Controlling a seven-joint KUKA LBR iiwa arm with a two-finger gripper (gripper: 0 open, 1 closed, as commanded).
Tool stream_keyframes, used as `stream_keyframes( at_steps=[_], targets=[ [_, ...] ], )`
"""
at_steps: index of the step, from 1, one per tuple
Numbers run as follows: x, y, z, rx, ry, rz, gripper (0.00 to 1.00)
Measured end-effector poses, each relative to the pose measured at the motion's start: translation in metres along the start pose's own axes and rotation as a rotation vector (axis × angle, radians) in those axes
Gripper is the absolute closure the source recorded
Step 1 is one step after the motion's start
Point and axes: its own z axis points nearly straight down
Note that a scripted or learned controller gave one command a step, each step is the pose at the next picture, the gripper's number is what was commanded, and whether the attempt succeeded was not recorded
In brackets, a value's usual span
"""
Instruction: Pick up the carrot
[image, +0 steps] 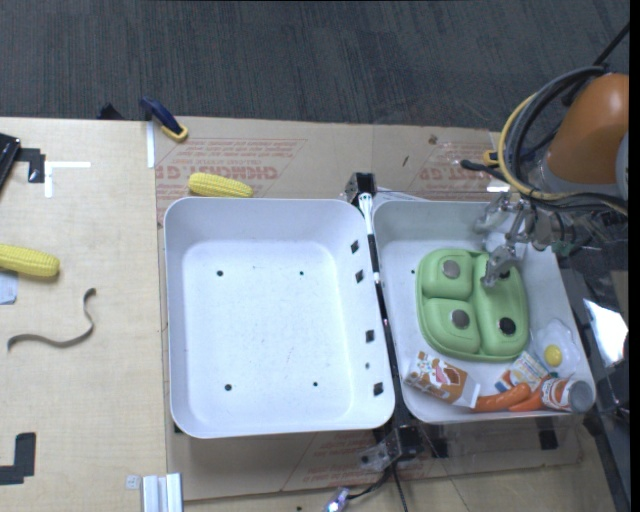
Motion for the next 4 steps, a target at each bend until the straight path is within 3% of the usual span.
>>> stream_keyframes(
  at_steps=[1,2,3,4],
  targets=[
    [0.023,0.074,0.006,0.018,0.007,-0.025,0.0],
    [0.003,0.008,0.006,0.008,0.009,0.187,0.0],
    [0.046,0.055,0.004,0.031,-0.005,0.655,0.0],
    [0.006,0.02,-0.065,0.029,0.009,0.823,0.0]
  ],
)
